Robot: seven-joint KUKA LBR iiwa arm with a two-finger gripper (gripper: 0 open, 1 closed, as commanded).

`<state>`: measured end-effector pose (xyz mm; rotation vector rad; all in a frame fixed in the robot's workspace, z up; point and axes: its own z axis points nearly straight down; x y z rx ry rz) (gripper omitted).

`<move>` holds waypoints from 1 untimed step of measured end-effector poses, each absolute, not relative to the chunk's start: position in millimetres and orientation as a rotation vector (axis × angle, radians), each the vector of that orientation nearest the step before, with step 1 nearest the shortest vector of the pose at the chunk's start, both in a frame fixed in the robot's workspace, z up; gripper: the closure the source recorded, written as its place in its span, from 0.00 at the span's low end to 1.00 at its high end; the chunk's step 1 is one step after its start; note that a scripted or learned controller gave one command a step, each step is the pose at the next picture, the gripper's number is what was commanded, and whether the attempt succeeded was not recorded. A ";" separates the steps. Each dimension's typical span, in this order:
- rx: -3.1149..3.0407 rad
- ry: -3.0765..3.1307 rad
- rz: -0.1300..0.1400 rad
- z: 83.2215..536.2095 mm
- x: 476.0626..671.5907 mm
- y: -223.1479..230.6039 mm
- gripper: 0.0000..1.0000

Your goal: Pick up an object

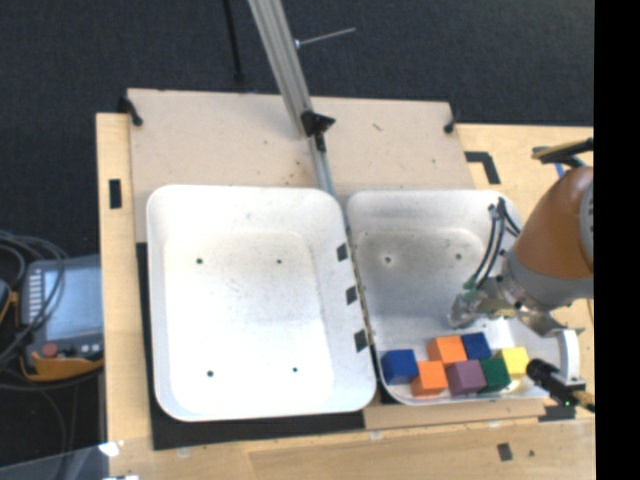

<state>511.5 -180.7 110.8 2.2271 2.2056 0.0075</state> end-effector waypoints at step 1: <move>2.224 2.208 0.005 167.5 509.6 -191.6 1.00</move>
